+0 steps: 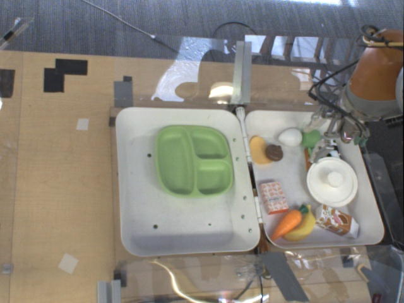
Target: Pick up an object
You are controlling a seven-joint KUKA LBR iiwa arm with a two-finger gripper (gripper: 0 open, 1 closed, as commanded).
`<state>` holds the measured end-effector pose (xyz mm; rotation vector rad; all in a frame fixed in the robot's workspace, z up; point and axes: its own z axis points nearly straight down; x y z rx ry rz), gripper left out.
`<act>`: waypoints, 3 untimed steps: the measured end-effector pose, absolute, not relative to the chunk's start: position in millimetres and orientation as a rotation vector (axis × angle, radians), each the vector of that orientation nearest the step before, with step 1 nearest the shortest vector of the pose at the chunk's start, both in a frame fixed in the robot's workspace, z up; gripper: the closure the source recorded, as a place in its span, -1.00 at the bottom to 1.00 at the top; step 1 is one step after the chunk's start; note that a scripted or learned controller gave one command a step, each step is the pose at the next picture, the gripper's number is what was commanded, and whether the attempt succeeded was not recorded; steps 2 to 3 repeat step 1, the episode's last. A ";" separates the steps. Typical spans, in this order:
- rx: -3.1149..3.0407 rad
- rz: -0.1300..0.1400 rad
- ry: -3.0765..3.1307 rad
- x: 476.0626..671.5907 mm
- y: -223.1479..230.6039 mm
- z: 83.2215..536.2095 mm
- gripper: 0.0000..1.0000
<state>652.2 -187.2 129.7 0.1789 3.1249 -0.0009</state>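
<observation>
My gripper (333,137) hangs low over the far right corner of the right bin (374,197), under the arm's orange band (376,68). Just left of it lies a small green object (310,138), partly hidden by the gripper, and beside that a white egg (290,136). A round white bowl (332,181) sits directly in front of the gripper. Nothing is visibly held.
The right bin also holds a yellow-orange piece (257,149), a brown cookie (274,151), a pink box (273,196), a carrot (287,223), a banana (305,226) and a small carton (337,220). A green divided plate (194,160) lies in the left bin (136,226).
</observation>
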 end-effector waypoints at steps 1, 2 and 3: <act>0.310 0.001 3.117 638.7 -138.1 92.4 -1.00; 0.310 0.001 3.117 638.7 -138.1 92.4 -1.00; 0.310 0.001 3.117 638.7 -138.1 92.4 -1.00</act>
